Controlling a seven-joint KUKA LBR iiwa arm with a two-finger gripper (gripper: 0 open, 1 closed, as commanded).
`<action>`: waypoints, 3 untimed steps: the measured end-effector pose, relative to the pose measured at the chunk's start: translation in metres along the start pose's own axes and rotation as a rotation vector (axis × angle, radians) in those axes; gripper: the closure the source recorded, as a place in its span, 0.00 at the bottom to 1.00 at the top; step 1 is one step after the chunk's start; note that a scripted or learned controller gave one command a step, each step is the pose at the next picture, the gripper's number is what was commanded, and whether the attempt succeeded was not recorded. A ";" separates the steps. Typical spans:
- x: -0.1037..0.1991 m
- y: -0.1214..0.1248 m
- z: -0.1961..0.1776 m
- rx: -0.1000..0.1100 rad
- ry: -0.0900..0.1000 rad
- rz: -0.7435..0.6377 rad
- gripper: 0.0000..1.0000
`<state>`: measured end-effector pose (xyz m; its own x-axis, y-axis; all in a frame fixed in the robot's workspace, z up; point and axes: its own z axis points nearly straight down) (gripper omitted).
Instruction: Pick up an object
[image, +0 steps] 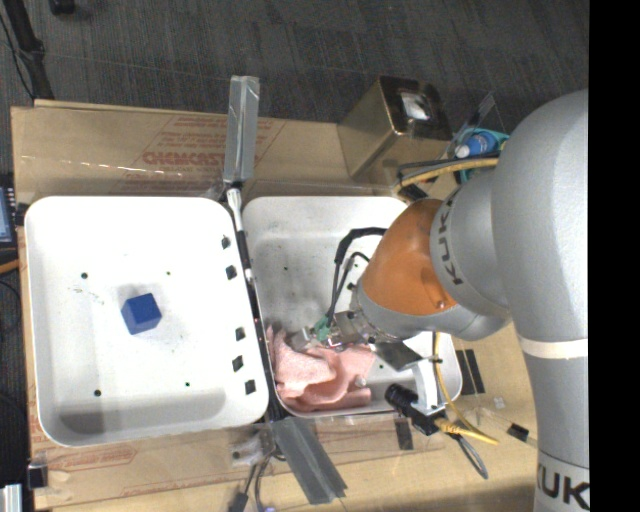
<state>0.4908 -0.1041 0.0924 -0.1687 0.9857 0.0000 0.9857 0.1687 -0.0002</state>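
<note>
Cloth (312, 372), the pink crumpled one, is what the arm looks to be after. It's bunched up in the front corner of the right bin (300, 225), jammed against the wall that bin shares with the left one. The jaws (338, 335) are down at the cloth's top edge, but the wrist and its orange band (405, 270) hang over them, so I honestly can't tell how far apart they are or whether any fabric is between them. Not calling it a grab.

My guess on why it's set up like this: the arm drops in almost straight from above because the cloth is wedged in a corner, and the two walls don't leave room to come in from the side.

As for direction, it's a floppy heap, so it doesn't really point anywhere. The longest stretch runs along the bin's front wall, from the shared wall out toward the arm, with a lobe bulging up toward the jaws.

Going outward from the cloth: a blue block (141, 312) sits alone in the middle of the left bin (60, 230), well apart. Both bins rest on the desk (120, 150), which is covered with cardboard.
</note>
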 end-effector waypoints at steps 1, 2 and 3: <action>0.000 0.000 -0.009 0.002 0.001 -0.003 1.00; 0.000 0.000 -0.009 0.002 0.001 -0.004 0.00; -0.047 0.020 -0.029 0.003 0.003 0.050 0.00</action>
<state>0.5183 -0.1466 0.1214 -0.1193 0.9929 0.0025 0.9929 0.1193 -0.0037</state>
